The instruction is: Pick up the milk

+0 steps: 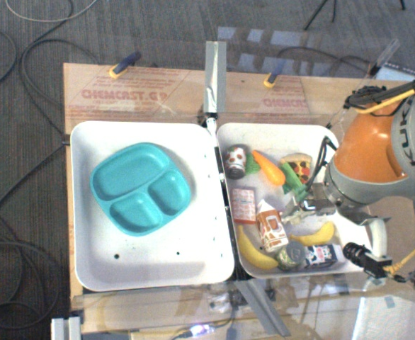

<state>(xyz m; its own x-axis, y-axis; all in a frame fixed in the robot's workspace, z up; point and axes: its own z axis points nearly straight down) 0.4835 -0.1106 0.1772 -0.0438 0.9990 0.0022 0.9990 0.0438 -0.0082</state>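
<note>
Milk carton (271,229) lay in the right bin (278,129), between the banana (253,250) and a small red-labelled box (243,204); the gripper (301,205) hovered just right of it, its state impossible to tell, so picking up remained undone

Glossy white plastic bins (151,271), smooth teal plastic tray (142,188), printed cardboard milk carton (272,230).
</note>
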